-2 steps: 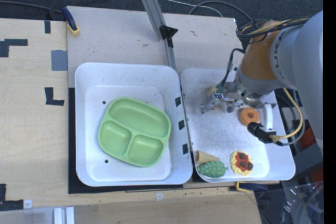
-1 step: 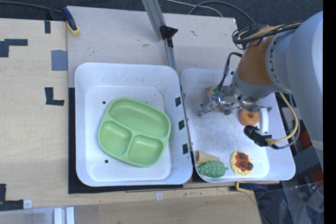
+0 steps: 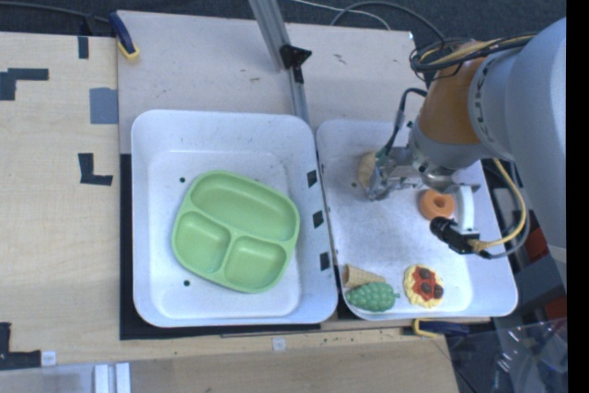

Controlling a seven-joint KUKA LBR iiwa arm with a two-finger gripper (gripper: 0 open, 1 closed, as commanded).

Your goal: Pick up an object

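Observation:
My gripper (image 3: 378, 186) reaches down into the right bin (image 3: 396, 244), in its upper left part. A tan, bread-like piece (image 3: 367, 166) lies right beside the fingers, partly hidden by them. An orange ring-shaped item (image 3: 437, 203) lies to the right of the gripper, just below the wrist. At the bin's front edge sit a green bumpy item (image 3: 372, 296), a tan wedge (image 3: 360, 275) touching it, and a small pizza-like disc (image 3: 423, 285).
The left bin (image 3: 156, 161) holds a green divided plate (image 3: 236, 230). A metal pole (image 3: 267, 9) slants across the bench behind the bins. The grey arm with its orange band (image 3: 451, 110) and black cables hangs over the right bin's right side.

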